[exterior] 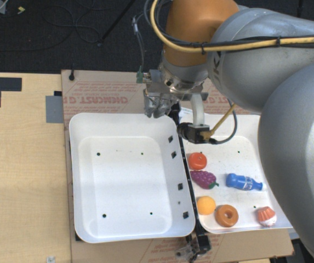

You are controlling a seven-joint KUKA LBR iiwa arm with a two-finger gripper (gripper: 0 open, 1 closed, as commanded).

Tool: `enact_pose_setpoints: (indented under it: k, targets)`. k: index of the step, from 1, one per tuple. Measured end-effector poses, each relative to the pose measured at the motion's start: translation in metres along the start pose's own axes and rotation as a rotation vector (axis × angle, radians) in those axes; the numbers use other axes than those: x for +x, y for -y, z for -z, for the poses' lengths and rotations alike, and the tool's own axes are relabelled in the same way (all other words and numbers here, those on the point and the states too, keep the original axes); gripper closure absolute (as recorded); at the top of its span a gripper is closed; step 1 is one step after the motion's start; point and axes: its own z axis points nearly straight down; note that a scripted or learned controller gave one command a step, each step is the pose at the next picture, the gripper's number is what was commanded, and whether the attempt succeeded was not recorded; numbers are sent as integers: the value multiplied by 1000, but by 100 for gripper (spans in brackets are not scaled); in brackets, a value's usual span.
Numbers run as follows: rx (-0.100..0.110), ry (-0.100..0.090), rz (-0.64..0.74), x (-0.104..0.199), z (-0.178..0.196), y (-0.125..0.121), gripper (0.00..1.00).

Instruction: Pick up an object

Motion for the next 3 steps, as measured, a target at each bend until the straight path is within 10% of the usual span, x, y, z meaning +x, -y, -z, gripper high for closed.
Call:
enact_pose_setpoints:
  k: [1, 2, 3]
  targets:
    - [2, 0, 0, 54, 31, 22, 100]
    - [-9, 0, -1, 55, 150, -9, 100]
    - [3, 3, -4, 54, 171, 1, 100]
